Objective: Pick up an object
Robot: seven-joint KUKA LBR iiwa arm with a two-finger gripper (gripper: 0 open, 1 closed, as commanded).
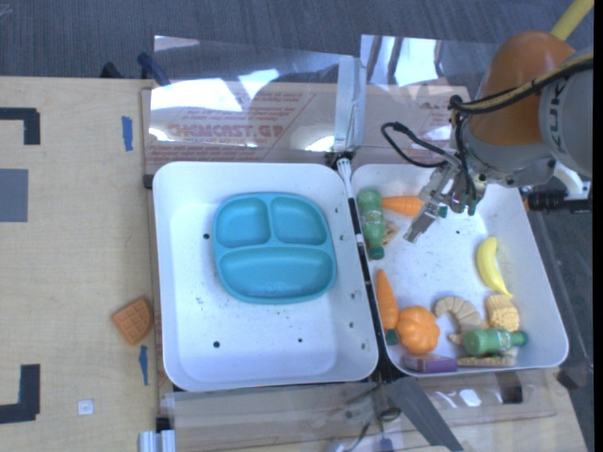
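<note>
Camera view: I'm hovering the gripper (439, 205) over the right bin (542, 252), fingers spread and holding nothing, just beside the carrot (405, 205) by the green bottle (371, 222). I'm worrying it's going to skid off sideways.

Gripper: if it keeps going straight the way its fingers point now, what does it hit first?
The gripper points down and left, toward the green bottle by the right bin's left wall. The bottle looks first, though the bin floor may come sooner; depth is unclear.
</note>
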